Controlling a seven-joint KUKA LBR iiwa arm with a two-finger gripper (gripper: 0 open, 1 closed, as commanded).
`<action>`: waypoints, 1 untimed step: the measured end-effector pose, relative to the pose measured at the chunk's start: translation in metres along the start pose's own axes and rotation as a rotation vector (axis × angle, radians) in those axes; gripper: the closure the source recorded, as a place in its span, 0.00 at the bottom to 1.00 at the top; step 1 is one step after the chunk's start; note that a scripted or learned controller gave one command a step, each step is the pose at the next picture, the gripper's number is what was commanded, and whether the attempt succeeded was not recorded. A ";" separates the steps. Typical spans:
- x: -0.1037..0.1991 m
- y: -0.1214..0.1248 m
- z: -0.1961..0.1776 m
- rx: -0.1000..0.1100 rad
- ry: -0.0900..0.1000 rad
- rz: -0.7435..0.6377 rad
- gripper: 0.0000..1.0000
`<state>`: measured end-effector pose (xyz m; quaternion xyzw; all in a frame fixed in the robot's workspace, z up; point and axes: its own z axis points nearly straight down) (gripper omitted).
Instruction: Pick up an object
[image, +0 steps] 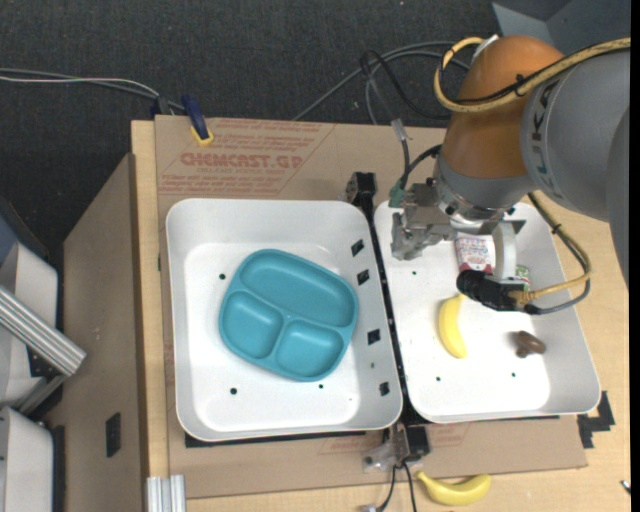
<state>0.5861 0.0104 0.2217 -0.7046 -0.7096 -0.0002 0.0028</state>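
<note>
Nothing is picked up yet: the end effector (410, 238) hangs low over a white bin (500, 398), apart or together I cannot tell. The banana (452, 328) lies near it, untouched.

Robotics lab, bin-picking test cell.
Grey industrial arm (560, 110) with an orange band reaches over a makeshift worktop (150, 210) of brown masked sheet printed CHEMCAST GP, blue-and-yellow clamp (196, 118) on its far edge. Two shallow white bins sit side by side, left bin (182, 300) and right bin (560, 385), holding test props: blue divided tray (288, 313), banana (452, 328). Loose cables (80, 80) trail over dark carpet (260, 50); aluminium rail (35, 325) at left.
</note>
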 end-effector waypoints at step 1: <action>0.044 -0.020 0.008 0.001 -0.002 0.002 1.00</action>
